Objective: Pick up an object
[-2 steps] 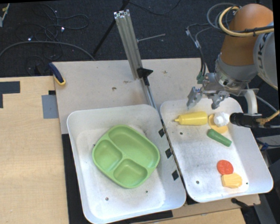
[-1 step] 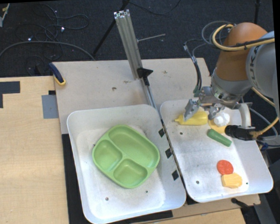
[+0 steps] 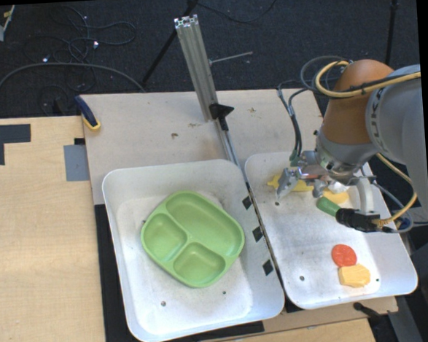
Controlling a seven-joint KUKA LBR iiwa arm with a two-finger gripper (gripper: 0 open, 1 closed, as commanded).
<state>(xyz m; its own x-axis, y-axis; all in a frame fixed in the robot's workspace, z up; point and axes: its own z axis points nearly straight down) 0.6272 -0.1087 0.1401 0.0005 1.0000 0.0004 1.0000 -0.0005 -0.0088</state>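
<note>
Right bin (image 3: 397,282): gripper (image 3: 302,182) partly hides yellow object (image 3: 279,179).

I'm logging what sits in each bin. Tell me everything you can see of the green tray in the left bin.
The green tray is a light green, plastic-looking divided plate with rounded corners and a raised rim. It has three compartments: one long and two smaller. It lies flat, right side up, turned at an angle, near the middle of the left bin, resting on the bin's floor. Nothing lies in it or touches it otherwise.
</note>
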